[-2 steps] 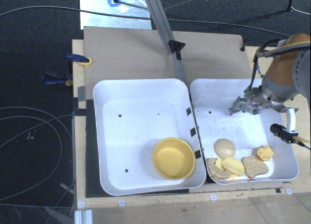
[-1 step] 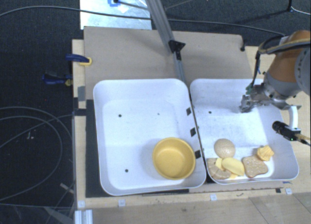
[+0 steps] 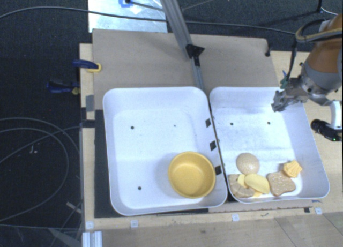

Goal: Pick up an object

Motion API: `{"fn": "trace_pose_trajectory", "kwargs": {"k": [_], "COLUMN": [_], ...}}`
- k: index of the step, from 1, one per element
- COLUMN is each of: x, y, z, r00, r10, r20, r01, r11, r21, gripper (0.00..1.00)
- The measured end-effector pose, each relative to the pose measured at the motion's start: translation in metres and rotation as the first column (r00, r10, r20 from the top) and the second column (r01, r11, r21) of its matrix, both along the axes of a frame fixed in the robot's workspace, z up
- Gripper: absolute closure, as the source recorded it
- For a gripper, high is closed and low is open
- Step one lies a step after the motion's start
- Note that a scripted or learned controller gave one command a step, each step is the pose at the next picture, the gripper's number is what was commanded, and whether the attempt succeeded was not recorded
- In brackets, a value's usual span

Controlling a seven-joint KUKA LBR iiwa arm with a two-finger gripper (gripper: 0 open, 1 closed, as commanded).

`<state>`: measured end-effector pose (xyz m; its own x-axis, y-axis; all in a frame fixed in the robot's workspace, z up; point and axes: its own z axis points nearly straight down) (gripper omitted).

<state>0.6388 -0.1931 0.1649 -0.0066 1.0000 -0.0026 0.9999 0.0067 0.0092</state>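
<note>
In the right bin, a cluster of toy food lies along the near edge: a round beige bun, a yellow banana-shaped piece, a brown toast slice, a small orange wedge and a tan cookie-like piece. A yellow bowl sits in the near right corner of the left bin. My gripper hangs over the right bin's far right corner, well away from the food. Nothing shows between its fingers.
A metal pole slants from the top of the view down to the seam between the bins. Blue and yellow clamps grip the bench's left edge. Cables lie on the dark floor at left.
</note>
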Motion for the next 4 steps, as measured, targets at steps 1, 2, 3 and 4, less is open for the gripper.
{"fn": "trace_pose_trajectory", "kwargs": {"k": [1, 2, 3, 4], "x": [0.001, 0.002, -0.012, -0.038], "y": [-0.002, -0.002, 0.048, 0.098], "z": [0.066, 0.066, 0.074, 0.083], "r00": [1.0, 1.0, 1.0, 1.0], "r10": [0.001, 0.001, 0.003, 0.003], "r20": [0.001, -0.005, -0.007, -0.008], "r01": [-0.001, -0.001, -0.003, -0.003], "r11": [1.0, 1.0, 1.0, 1.0], "r21": [-0.001, 0.001, 0.003, 0.004], "gripper": [1.0, 1.0, 1.0, 1.0]}}
